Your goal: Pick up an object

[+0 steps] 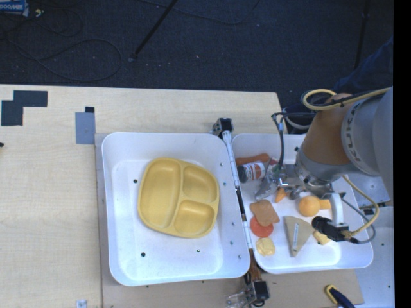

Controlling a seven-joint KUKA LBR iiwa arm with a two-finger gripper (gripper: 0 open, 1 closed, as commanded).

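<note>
Reaching down into the right bin, the arm sets its jaws, whose state I cannot tell, near a small jar, bread slice and orange.

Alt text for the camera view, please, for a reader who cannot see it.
A grey arm's gripper reaches into the right bin among small food toys, near a small bottle and an orange ball. The left bin holds a yellow divided plate.
</note>
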